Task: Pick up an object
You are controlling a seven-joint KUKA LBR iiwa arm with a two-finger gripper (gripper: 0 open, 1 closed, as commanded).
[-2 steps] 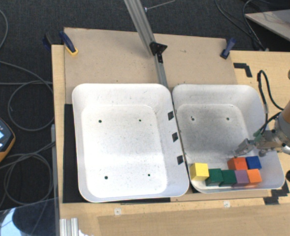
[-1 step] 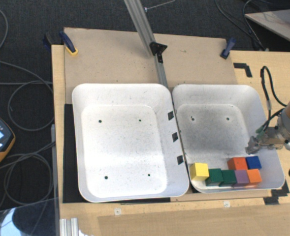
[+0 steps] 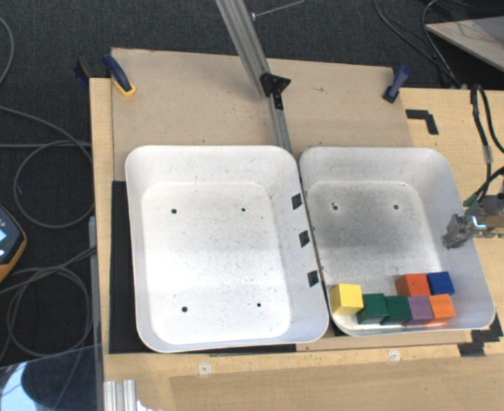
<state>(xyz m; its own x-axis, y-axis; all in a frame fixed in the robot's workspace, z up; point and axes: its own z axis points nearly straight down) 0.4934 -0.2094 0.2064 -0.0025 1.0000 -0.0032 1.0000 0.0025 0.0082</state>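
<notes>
We find the end effector (image 3: 457, 232) at the right bin's (image 3: 444, 171) right edge; whether it is apart or together we cannot tell. Seven blocks crowd that bin's near edge: one yellow (image 3: 347, 296), two green (image 3: 385, 307), two orange (image 3: 416, 283), one purple (image 3: 420, 307), one blue (image 3: 440, 282).

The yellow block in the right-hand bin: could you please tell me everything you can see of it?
The small yellow cube-shaped block looks solid and matte, perhaps wood or foam. It sits flat near the front left corner of the shallow white right bin, at the left end of a cluster of coloured blocks. Its right side meets a dark green block. Nothing grips it.
</notes>
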